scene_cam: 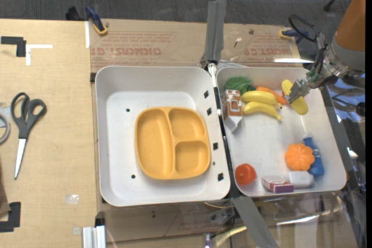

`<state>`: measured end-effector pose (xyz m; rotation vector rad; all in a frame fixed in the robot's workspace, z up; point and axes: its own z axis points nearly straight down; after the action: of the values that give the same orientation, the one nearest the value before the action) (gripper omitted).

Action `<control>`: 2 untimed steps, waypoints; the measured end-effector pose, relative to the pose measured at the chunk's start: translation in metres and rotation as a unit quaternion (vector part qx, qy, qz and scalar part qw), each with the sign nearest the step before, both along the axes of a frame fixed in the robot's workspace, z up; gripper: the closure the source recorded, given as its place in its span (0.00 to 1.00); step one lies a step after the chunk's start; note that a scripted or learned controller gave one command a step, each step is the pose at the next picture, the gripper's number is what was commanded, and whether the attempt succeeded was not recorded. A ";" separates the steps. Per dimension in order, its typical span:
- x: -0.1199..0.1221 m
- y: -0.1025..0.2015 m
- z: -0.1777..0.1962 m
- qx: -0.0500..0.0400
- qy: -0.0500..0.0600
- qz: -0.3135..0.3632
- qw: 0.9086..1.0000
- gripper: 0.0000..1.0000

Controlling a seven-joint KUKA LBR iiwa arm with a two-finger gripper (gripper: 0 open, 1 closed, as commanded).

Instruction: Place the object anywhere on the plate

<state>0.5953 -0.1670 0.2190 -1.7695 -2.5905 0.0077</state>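
The yellow-orange divided plate [172, 143] lies in the left bin [110, 125], with three compartments that hold nothing. My gripper [302, 87] hangs low over the far right corner of the right bin [261, 142]. It is right at a small yellow object [298, 104] that sits beside the bananas [260, 101]. The gripper's dark tip overlaps this yellow object's upper part, so contact is unclear. The arm's orange band [354, 23] shows at the right edge.
The right bin also holds a green leafy item [236, 83], a small carton [233, 103], an orange pumpkin-like toy [299, 156], a blue object [314, 160], a red tomato [245, 173] and a pink-white box [279, 184]. Scissors [23, 122] lie on the bench at left.
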 end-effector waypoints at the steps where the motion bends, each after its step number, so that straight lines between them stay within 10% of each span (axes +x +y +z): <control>1: -0.027 0.090 -0.028 0.002 0.000 0.127 0.992 1.00; 2: -0.041 0.144 -0.031 0.001 0.000 0.148 0.989 1.00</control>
<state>0.5539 -0.0234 0.1879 -1.3659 -2.8224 0.0059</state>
